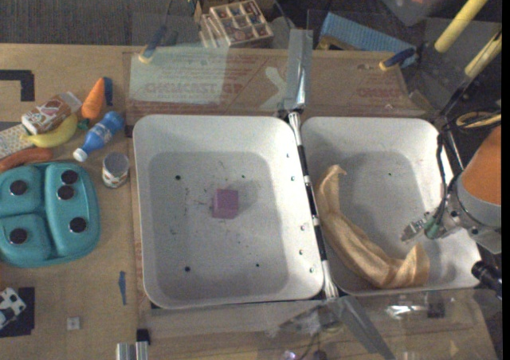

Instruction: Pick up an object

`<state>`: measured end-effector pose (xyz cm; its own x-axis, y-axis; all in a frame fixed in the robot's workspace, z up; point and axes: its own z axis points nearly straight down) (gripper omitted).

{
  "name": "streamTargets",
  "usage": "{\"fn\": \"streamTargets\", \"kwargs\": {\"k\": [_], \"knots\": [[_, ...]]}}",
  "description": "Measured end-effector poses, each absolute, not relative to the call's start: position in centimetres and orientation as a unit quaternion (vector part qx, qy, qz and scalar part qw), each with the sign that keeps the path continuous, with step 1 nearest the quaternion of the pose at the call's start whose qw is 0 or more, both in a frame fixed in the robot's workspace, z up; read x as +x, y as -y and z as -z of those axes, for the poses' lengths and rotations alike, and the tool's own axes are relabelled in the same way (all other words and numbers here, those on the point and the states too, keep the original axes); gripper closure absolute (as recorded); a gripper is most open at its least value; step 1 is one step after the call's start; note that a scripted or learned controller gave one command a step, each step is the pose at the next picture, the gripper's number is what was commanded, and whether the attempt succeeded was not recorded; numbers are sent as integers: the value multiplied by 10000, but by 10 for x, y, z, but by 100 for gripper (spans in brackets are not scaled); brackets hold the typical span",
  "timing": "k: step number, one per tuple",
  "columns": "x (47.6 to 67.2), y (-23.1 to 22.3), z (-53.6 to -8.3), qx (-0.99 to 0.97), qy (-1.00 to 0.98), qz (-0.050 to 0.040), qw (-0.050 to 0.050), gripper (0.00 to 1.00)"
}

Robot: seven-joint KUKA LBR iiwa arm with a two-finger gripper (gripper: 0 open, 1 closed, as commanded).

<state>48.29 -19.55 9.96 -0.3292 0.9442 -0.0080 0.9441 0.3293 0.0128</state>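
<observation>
While a small purple block (225, 203) lies alone in the left bin (151, 271), a curved tan cloth (358, 243) sprawls across the right bin (374, 131) — the gripper (420, 228) hovers beside its end, fingers' spread unclear

light: dim, even | shadows: soft | focus: slightly blurred, grainy

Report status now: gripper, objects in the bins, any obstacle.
Gripper low in right bin, beside tan cloth. Purple block alone in left bin. Nothing blocking.
</observation>
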Motion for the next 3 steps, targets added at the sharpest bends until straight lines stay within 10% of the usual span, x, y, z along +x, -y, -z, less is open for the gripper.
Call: {"fn": "streamTargets", "kwargs": {"k": [1, 2, 3], "knots": [[532, 196, -133, 7349, -6782, -1, 19, 100], [532, 196, -132, 7347, -6784, 0, 17, 0], [494, 208, -88, 6665, -7455, -21, 19, 0]]}}
